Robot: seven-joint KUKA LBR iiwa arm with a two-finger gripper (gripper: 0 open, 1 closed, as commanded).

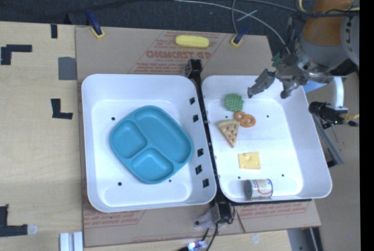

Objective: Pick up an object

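Observation:
The right bin [292, 127] holds a green bumpy piece [234, 102], an orange pretzel [246, 120], a tan waffle wedge [228, 131], a yellow cheese square [249, 160] and a small can [259, 188] lying on its side near the front wall. My gripper [272, 84] hangs over the bin's far right corner, above and to the right of the green piece. Its two dark fingers are spread apart with nothing between them.
The left bin [96, 127] carries a blue sectioned plate [151, 143]. A yellow corn-like toy [191, 41] lies on the cardboard behind the bins. Clamps hold the cardboard at the back, and cables loop over the dark backdrop.

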